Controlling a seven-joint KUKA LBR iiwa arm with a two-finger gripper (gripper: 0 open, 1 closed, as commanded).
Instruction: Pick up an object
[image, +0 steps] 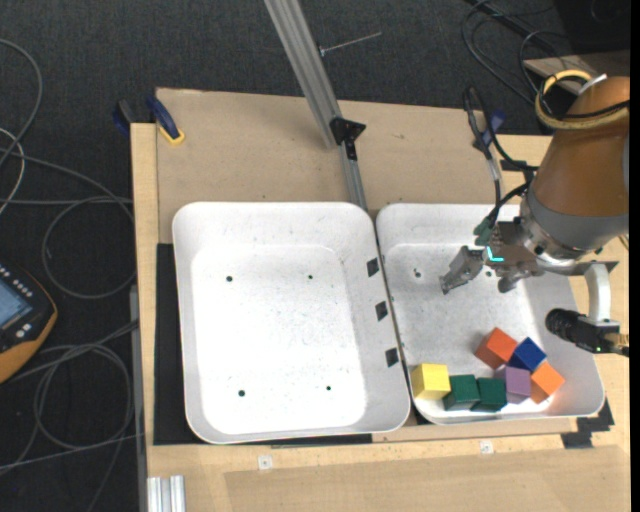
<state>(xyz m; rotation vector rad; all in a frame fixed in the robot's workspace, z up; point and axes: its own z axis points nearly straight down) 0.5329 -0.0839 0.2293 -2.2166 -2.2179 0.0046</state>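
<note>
Camera view: arm over right bin

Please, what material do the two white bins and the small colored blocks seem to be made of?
The white bins look like thin molded plastic, matte and speckled, with rounded corners and rims. The colored blocks could be painted wood or foam: flat, saturated faces without shine. The view cannot settle which.

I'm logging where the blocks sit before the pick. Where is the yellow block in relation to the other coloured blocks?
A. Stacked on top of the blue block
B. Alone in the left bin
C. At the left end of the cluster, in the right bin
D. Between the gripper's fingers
C: the yellow block lies at the left end of the cluster, beside the green blocks, near the front edge of the right bin.
</note>
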